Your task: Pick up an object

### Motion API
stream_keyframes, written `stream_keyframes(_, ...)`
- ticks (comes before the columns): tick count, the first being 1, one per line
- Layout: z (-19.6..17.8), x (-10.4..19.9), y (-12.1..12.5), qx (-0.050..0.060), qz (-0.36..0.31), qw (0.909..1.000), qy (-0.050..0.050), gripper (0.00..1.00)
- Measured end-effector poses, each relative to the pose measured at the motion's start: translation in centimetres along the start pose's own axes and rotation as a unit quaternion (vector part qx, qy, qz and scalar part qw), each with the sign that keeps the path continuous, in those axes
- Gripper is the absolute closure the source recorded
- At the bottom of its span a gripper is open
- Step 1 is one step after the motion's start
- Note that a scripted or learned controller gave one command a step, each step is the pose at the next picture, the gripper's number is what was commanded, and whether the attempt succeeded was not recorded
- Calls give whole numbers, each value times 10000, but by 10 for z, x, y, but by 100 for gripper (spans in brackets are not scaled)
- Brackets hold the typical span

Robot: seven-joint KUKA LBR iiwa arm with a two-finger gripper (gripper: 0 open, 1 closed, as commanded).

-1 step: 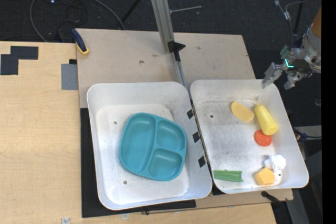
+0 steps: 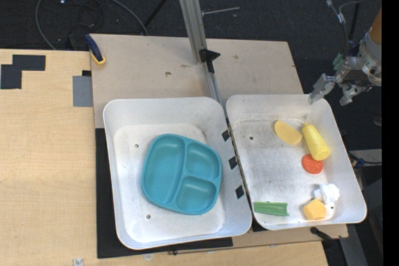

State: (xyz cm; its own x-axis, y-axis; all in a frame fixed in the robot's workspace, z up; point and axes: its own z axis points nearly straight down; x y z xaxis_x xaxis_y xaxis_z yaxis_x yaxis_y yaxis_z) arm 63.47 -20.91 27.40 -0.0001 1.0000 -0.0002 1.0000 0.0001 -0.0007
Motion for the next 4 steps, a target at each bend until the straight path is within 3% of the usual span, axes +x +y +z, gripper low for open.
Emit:
stream_keyframes(1, 63, -2, 4, 37, -1, 10000, 8, 0)
stream_keyframes(3, 155, 9, -7, 4, 2, 10000, 33, 0)
stream_keyframes(4, 143, 7, -7, 10, 0, 10000, 13, 100)
